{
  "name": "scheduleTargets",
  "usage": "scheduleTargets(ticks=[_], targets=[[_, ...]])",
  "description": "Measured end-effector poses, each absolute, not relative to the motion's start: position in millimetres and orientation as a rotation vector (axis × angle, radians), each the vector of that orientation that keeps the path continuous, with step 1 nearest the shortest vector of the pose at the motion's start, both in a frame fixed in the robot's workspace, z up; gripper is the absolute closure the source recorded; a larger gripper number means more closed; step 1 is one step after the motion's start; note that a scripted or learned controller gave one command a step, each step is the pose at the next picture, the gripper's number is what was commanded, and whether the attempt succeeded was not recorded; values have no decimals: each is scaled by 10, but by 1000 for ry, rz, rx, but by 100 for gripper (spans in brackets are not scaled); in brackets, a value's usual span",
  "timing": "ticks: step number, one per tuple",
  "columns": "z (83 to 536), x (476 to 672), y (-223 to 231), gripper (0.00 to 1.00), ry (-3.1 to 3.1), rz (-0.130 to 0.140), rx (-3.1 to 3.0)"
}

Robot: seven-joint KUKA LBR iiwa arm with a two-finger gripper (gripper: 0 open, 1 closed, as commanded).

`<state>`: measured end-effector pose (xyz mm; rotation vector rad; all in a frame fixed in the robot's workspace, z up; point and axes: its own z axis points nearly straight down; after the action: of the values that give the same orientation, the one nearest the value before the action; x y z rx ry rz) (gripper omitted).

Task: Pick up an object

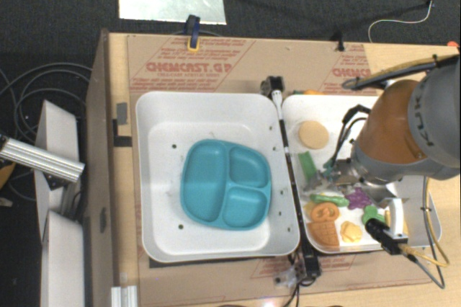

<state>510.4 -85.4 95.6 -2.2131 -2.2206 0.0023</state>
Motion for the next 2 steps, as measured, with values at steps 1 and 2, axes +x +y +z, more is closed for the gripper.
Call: scheduleTargets(ticks=[1,2], targets=[[858,5437,-1121,0,-2225,-6,-2221],[871,4897,-1252,0,-2225,-8,-2228]])
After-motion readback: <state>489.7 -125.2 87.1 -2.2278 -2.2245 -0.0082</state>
